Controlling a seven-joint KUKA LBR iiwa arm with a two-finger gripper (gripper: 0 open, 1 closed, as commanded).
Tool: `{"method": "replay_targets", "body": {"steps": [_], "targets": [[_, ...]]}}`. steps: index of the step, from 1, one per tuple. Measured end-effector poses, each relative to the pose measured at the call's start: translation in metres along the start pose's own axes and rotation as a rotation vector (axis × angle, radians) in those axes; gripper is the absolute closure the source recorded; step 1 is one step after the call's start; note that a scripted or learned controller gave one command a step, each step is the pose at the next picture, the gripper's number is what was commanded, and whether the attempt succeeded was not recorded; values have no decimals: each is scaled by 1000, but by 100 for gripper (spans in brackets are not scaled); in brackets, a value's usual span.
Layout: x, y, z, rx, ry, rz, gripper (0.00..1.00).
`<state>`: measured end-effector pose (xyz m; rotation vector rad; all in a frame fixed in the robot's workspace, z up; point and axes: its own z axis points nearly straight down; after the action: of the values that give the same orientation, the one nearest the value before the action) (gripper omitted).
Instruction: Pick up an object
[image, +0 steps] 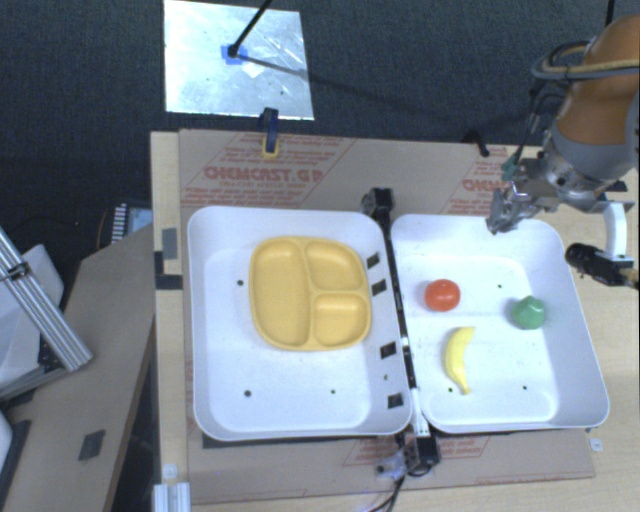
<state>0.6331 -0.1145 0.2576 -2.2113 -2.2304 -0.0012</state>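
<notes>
Bins sit side by side on the bench. The left bin (215, 400) holds a yellow divided plate (307, 292), lying flat near its middle. The right bin (575, 395) holds three toy foods: a red tomato (442, 294) toward its left side, a green round fruit (528, 312) to the right of it, and a yellow banana (458, 358) nearer the front, between the two. All three lie apart, with open floor around each. The gripper (503, 213) hangs above the far edge of the right bin, well apart from the foods; its state cannot be told here. A black divider strip (392, 300) runs between the bins
</notes>
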Motion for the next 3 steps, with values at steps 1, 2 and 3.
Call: {"method": "replay_targets", "body": {"steps": [1,2,3], "targets": [[55,-23,6,1,1,-1,100],[99,-41,12,1,0,0,100],[148,-47,27,0,0,-1,100]]}}
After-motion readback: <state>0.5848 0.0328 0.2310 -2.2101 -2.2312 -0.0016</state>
